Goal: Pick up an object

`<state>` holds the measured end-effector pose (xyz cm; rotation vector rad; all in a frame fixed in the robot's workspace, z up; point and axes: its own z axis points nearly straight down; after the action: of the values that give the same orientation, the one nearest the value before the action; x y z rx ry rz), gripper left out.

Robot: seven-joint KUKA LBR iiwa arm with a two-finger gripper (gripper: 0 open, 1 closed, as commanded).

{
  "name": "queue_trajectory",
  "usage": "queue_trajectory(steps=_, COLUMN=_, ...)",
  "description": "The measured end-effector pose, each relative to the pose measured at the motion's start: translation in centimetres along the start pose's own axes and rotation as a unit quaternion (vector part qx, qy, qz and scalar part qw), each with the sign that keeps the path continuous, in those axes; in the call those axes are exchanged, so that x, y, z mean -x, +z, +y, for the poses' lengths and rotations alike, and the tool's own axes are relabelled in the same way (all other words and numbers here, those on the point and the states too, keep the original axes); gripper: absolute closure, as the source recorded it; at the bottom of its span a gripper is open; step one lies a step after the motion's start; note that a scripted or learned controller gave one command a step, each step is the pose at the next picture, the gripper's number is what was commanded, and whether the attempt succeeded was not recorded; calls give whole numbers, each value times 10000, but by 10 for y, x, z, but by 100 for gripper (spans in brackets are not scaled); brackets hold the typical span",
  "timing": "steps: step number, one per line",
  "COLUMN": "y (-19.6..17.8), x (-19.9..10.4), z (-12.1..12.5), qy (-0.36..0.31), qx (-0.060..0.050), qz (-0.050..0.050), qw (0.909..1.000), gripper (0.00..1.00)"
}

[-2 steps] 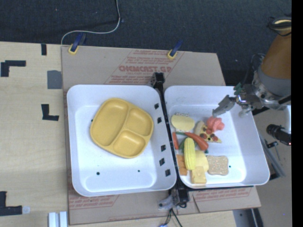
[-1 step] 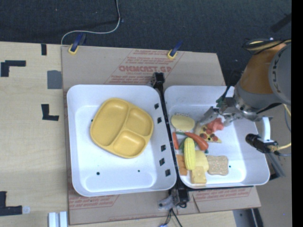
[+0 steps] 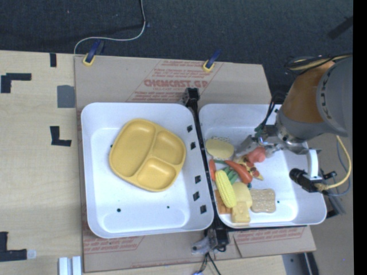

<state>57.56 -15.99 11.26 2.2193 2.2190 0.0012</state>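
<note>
My gripper (image 3: 259, 146) hangs over the middle of the right bin (image 3: 298, 211), directly above a small red toy piece (image 3: 257, 155). I cannot make out whether it touches that piece. Left of it lies a pale yellow round piece (image 3: 219, 148). A red-and-orange cluster with a carrot (image 3: 236, 171) lies just below and to the left of the gripper. Toward the bin's front lie a corn cob (image 3: 225, 188), a yellow block (image 3: 241, 204) and a slice of toast (image 3: 264, 200).
The left bin (image 3: 97, 211) holds a yellow divided plate (image 3: 148, 154). A black divider (image 3: 198, 153) runs between the bins. The arm's grey body with its orange band (image 3: 312, 99) fills the right side, and a black cable fitting (image 3: 307, 179) hangs over the right bin's edge.
</note>
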Motion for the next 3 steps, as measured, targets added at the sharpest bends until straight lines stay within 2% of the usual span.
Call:
queue_trajectory(steps=1, y=-6, x=-1, z=-1, qy=-1, qx=-24, qz=10, qw=10000, gripper=100)
queue_trajectory(steps=2, y=-6, x=-1, z=-1, qy=-2, qx=-25, qz=10, qw=10000, gripper=0)
queue_trajectory(steps=3, y=21, x=-15, z=62, qy=13, qx=78, qz=-114, qw=9999, gripper=0)
